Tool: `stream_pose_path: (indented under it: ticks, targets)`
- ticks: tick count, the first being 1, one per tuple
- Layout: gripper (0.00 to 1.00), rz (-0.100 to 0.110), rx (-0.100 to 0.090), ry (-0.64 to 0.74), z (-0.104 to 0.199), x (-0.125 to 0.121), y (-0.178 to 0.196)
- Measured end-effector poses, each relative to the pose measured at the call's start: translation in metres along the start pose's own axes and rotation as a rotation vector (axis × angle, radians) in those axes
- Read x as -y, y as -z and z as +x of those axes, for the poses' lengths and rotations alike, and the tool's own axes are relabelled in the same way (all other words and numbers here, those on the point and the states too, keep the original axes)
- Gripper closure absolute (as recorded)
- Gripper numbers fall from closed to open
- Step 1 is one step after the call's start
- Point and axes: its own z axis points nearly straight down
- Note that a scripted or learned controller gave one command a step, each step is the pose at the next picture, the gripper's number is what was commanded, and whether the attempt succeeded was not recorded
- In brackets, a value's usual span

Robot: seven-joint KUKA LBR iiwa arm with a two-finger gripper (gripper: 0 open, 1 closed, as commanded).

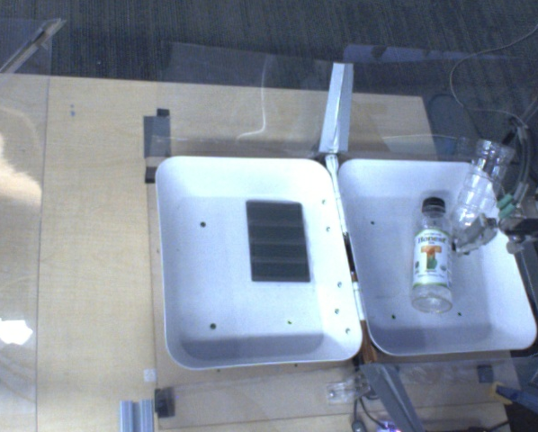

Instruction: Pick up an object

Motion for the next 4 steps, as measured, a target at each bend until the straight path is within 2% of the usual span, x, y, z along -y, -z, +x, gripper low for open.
stream_pose_path:
  ticks: [1, 2, 3, 4]
  targets:
    - [0.00, 0.002, -0.001, 0.101, 0.001, -0.037, -0.161]
    - [0.00, -0.017, 0.005, 0.188, 0.000, -0.045, -0.172]
    - [1.00, -0.025, 0.008, 0.188, 0.000, -0.047, -0.161]
    - [1.00, -0.002, 0.000, 0.197, 0.100, -0.040, -0.079]
